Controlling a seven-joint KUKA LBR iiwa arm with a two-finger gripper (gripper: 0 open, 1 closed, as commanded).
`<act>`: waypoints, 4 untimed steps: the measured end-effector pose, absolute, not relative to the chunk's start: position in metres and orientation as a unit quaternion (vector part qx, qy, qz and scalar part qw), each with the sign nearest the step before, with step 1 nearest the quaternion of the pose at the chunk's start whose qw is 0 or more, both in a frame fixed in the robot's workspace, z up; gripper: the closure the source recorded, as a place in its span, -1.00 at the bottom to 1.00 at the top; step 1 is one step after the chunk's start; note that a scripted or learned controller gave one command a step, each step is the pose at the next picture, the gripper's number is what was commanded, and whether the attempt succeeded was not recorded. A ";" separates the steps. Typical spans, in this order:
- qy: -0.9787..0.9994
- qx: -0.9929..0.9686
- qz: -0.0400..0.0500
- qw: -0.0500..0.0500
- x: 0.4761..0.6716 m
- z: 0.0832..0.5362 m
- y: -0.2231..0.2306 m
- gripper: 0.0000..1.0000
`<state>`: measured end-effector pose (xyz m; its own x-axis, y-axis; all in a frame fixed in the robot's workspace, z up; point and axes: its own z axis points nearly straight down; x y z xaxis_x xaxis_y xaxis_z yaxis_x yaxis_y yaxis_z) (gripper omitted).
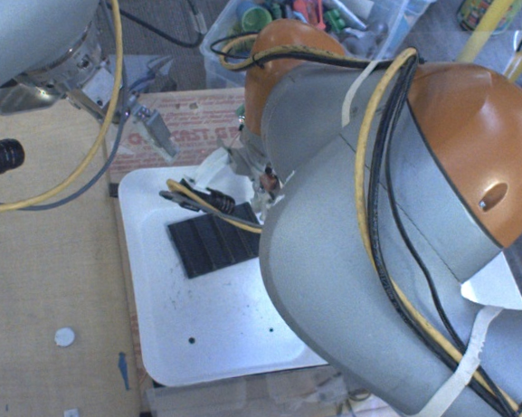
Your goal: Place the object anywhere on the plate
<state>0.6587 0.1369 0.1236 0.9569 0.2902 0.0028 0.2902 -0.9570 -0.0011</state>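
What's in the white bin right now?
A dark ribbed slab lies flat in the white bin, with a few small dark specks on the floor nearer the camera. The arm covers the bin's right part, so anything there is hidden.

Fixed above the bench, looking down at a slant on a shallow white bin. Placed very near the grey arm, which reaches in from the right and covers most of the frame. Toward the top edge, a clear box of coloured toys beyond the bench.
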 end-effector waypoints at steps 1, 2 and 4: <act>-0.104 -0.995 -0.002 0.003 0.648 0.088 0.108 1.00; -0.106 -0.994 -0.007 0.005 0.650 0.090 0.111 -1.00; -0.258 -0.966 -0.001 0.006 0.647 0.089 0.105 1.00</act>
